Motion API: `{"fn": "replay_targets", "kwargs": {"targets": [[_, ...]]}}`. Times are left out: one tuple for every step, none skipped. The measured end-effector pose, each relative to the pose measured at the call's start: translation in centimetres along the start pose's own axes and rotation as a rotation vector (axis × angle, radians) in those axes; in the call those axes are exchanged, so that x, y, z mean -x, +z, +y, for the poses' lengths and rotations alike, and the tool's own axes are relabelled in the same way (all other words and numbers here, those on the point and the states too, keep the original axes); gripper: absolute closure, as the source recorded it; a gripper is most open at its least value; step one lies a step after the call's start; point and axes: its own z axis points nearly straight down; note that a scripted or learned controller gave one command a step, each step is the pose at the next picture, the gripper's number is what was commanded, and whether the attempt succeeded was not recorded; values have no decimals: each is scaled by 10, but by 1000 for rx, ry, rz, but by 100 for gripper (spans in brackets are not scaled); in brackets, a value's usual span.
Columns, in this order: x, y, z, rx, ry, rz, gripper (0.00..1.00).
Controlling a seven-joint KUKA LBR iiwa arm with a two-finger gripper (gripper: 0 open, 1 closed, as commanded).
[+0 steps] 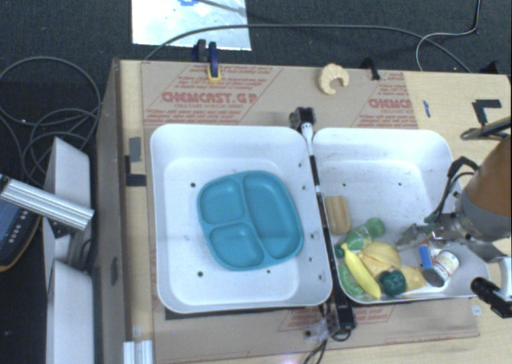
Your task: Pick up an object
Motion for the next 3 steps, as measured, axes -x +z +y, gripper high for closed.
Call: {"fn": "replay_targets", "kwargs": {"targets": [[-24, 0, 0, -2, -3, 1, 0], [-50, 0, 0, -1, -3, 1, 0], [1, 0, 0, -1, 0, -1, 0]]}}
